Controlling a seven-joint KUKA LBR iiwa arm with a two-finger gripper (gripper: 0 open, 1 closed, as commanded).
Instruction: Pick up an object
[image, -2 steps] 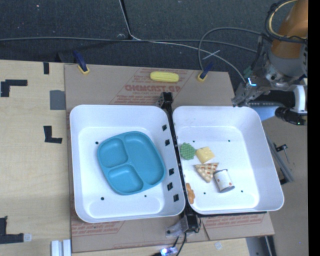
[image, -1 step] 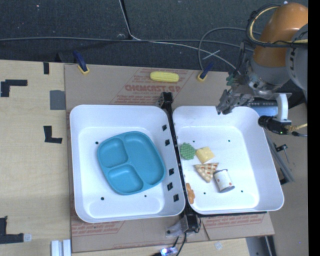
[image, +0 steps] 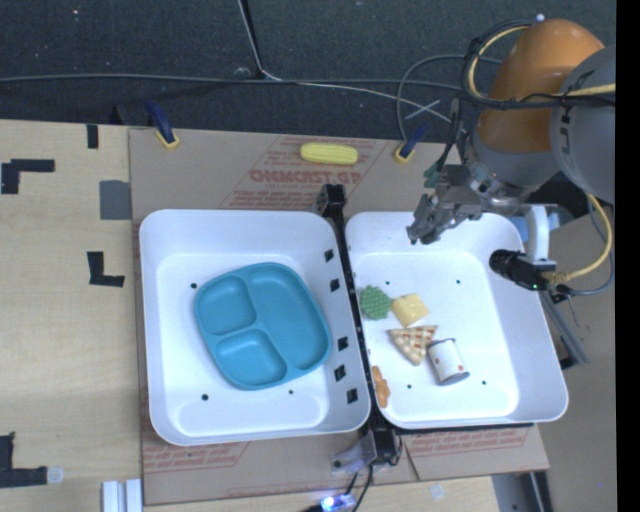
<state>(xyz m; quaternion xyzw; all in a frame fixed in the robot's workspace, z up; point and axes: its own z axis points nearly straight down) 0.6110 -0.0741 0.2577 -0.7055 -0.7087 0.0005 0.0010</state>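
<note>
On the left, the wooden worktop (image: 60, 330) carries a few black tape marks and a sheet of cardboard (image: 240, 170) that sits under both bins, clamped at its far edge, probably to keep the bins from sliding as the arm works. A yellow toy (image: 328, 153) lies on that cardboard beyond the bins, out of play.

The left bin (image: 160, 240) holds one thing: a blue divided plate (image: 262, 324), lying flat and slightly turned, near the bin's middle. It is broad and shallow, so I judge it an awkward grasp for two fingers.

The right bin (image: 500, 400) holds the likelier candidates, bunched toward its left and near side. A green knobbly piece (image: 375, 301) sits close to the dividing wall, with a pale yellow block (image: 408, 308) just beside it. A wedge like a pizza slice (image: 412, 344) lies nearer the camera, and a small grey-and-white can (image: 447, 361) rests on its side right next to the wedge. A thin orange piece (image: 380, 385) lies against the left wall.

The hand (image: 428, 226) hangs over the far left part of the right bin, well apart from the cluster, with nothing between its fingers. Whether those fingers stand wide or narrow I cannot tell; they are dark and seen at a slant. The pick looks not yet begun, and the arm (image: 540, 90) would need to come toward the camera to reach any piece.
</note>
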